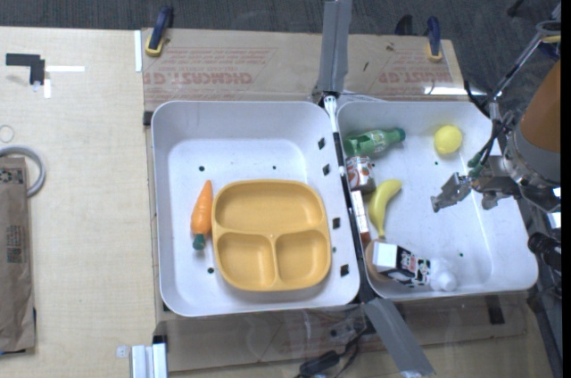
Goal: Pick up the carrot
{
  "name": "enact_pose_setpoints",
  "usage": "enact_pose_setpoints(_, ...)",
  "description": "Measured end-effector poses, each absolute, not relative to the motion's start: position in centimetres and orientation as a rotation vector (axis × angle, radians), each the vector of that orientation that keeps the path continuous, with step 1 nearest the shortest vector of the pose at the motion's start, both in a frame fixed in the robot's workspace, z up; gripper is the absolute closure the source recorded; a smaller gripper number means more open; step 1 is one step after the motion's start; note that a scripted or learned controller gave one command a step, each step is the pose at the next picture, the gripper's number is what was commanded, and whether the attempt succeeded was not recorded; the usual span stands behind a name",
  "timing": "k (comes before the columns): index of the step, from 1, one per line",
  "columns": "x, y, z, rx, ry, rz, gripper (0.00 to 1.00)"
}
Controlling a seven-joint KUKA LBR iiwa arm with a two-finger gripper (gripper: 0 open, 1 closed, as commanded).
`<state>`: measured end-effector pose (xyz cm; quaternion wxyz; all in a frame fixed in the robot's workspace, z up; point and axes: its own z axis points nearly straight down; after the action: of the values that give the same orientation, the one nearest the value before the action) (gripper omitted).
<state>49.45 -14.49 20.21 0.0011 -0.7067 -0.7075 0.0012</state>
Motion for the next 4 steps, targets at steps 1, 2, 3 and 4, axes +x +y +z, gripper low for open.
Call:
enact_pose_setpoints(1, 55.1, -19.7, 15.8, -2.084, -2.351, 0.002, 0.0)
enact_pose_setpoints(2, 57.0, -21.6, 9.1, -1.986, -2.428, -0.008, 0.0)
enact_pose_setpoints(3, 65.8, -21.7, 9.2, -1.659, -2.651, -0.002, 0.0)
enact_pose_setpoints(4, 57.1, -22.2, 9.2, -1.624, -2.691, 0.0, 0.0)
